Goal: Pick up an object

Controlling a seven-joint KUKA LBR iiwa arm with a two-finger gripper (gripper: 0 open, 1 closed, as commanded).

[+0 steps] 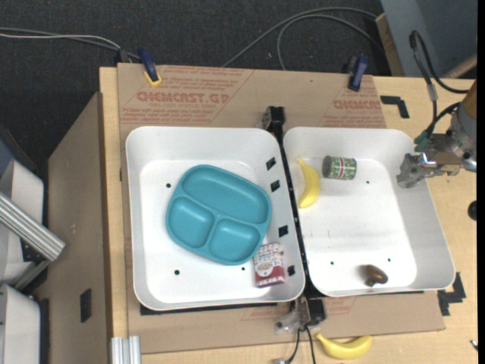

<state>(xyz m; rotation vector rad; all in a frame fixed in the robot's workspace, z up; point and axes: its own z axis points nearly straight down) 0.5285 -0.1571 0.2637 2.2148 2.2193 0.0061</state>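
Note:
The right bin (424, 226) holds a yellow banana (308, 186) against its left wall, a small green-labelled can (339, 167) lying on its side near the back, and a small brown lump (373, 276) near the front edge. In the left bin (144, 203) lies a teal divided plate (218, 213), with a red and white packet (268, 265) at the front right corner. My gripper (413, 170) hangs at the right bin's far right rim, well to the right of the can, with nothing seen in it.
A second banana (345, 346) lies on the bench in front of the bins. Clamps (150, 68) hold the cardboard sheet at the back. Cables trail behind the bench, and a black divider clip (274, 117) sits between the bins.

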